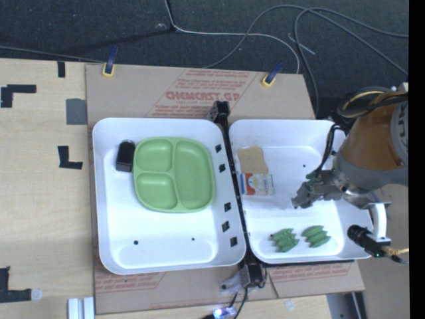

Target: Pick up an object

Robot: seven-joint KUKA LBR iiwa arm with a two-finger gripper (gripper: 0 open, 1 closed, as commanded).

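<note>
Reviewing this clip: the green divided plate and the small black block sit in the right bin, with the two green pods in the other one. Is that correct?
Not quite. The camera view shows the green divided plate and the small black block in the left bin; the two green pods lie in the other, right one.

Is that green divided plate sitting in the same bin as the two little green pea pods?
No. The green plate lies in the left bin, while both pea pods lie in the right bin.

Green divided plate (174,175), white bins (106,178), black block (125,155)
</note>
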